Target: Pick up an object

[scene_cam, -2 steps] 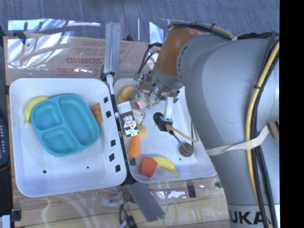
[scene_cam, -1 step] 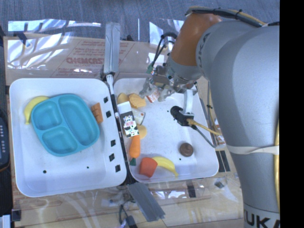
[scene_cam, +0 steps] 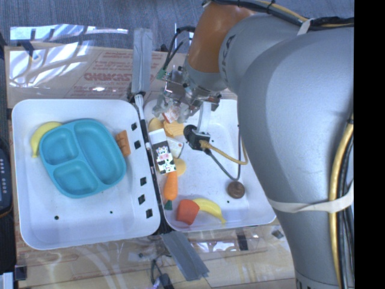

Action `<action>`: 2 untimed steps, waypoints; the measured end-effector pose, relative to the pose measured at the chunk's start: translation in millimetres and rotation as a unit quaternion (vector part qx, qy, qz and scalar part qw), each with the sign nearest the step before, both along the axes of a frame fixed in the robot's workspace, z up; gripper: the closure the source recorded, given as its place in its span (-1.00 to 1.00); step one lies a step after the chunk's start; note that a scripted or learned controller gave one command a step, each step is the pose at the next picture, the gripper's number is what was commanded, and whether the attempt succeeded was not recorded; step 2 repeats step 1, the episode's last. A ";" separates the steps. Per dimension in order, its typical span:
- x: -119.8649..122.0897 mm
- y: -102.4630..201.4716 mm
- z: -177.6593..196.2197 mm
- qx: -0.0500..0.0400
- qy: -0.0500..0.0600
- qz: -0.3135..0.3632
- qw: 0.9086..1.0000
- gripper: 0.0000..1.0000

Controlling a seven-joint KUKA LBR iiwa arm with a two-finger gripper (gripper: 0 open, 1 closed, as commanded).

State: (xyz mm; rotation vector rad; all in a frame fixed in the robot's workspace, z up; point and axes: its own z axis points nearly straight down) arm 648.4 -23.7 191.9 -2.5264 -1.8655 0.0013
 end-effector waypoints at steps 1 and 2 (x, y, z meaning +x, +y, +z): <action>-22.7 -76.8 51.6 -0.001 -0.002 0.021 1.000 1.00; -22.7 -76.8 51.6 -0.001 -0.002 0.021 1.000 1.00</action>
